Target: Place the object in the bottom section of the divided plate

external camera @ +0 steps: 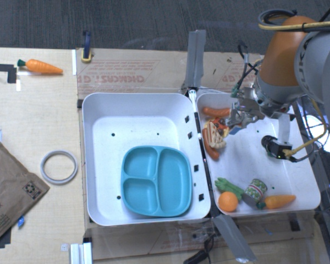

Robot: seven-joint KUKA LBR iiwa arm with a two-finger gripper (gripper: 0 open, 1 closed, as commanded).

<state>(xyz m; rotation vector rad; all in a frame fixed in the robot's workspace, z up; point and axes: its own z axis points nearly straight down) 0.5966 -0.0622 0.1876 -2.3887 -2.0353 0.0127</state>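
Note:
A blue divided plate (157, 180) lies in the left bin (99, 147), with one long section on its right and two smaller ones on its left. All three sections look bare. In the right bin (297, 169), my gripper (237, 116) hangs low over the upper left corner. It is just right of a red sausage (215, 111) and a tan and red toy food piece (213, 135). I see nothing clearly between the gripper's tips.
Along the right bin's front lie a green vegetable (228, 185), an orange (227, 201), a small can (256, 190) and a carrot (279, 201). A black cable end (272, 146) hangs over that bin. Left of the bins lie a second carrot (41, 66), a tape ring (59, 166) and a cardboard box (8, 191).

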